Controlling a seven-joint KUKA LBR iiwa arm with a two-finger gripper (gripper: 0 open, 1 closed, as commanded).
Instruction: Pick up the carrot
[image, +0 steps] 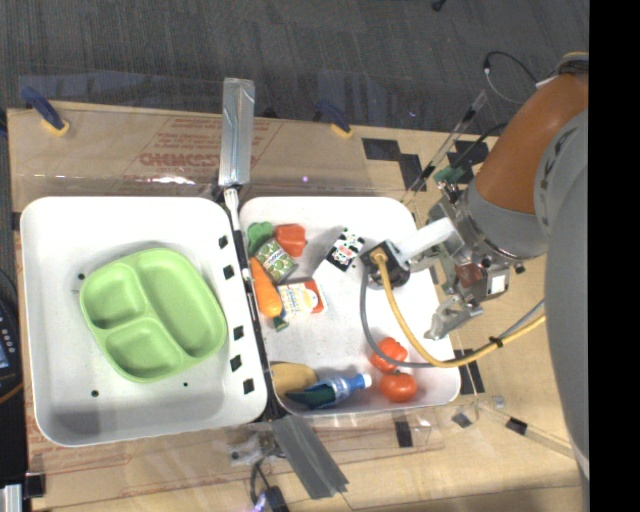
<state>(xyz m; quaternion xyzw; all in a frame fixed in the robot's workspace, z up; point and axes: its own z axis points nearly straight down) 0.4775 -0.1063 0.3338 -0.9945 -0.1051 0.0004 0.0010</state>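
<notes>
Camera view: tapered orange carrot (265, 289), glossy white bin (345, 212).

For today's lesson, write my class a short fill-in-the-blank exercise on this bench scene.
1. The green divided plate lies in the ____ bin.
2. The carrot lies along the right bin's ____ wall.
3. The blue bottle lies by the bin's ____ wall.

Missing words: left; left; near
</notes>
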